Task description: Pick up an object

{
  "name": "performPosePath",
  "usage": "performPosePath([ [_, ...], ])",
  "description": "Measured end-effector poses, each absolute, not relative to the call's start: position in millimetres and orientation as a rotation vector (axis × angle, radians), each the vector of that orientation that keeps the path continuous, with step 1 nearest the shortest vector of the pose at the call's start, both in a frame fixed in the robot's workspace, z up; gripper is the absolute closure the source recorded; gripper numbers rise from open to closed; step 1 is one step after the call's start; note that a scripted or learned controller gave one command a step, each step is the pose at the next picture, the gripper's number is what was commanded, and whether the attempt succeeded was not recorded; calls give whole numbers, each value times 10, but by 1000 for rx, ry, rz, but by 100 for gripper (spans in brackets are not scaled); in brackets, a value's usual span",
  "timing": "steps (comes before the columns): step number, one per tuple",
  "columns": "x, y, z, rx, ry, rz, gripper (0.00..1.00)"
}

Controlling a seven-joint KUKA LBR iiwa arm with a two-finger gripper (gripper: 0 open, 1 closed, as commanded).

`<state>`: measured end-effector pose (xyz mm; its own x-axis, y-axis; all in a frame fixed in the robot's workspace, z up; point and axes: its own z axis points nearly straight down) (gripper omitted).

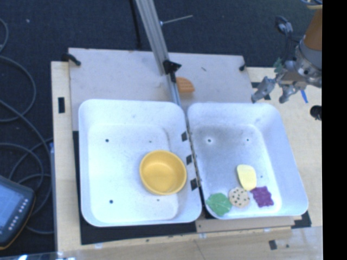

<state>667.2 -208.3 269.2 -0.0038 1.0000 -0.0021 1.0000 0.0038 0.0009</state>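
Camera view: gripper (275, 92), spread open and holding nothing, is poised over the right bin's (282, 124) far-right corner; the yellow piece (246, 176) should be approached squarely from above.

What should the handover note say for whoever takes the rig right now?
Gripper: open, holding nothing, above the far right corner of the right white bin.
Right bin, near edge: pale yellow flat piece, green round piece, tan spotted cookie, purple lumpy piece.
Left white bin: yellow round bowl.
Orange item lies on the board behind the bins.
Done: nothing picked.
Left: descend, grasp one object, lift.
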Motion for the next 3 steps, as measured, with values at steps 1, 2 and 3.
performPosePath([
  [1, 6670, -2090, 2693, 2215, 2225, -4, 0],
  [2, 6695, -2123, 2269, 2219, 2223, -6, 0],
  [3, 6607, -2131, 1671, 2223, 2223, -8, 0],
])
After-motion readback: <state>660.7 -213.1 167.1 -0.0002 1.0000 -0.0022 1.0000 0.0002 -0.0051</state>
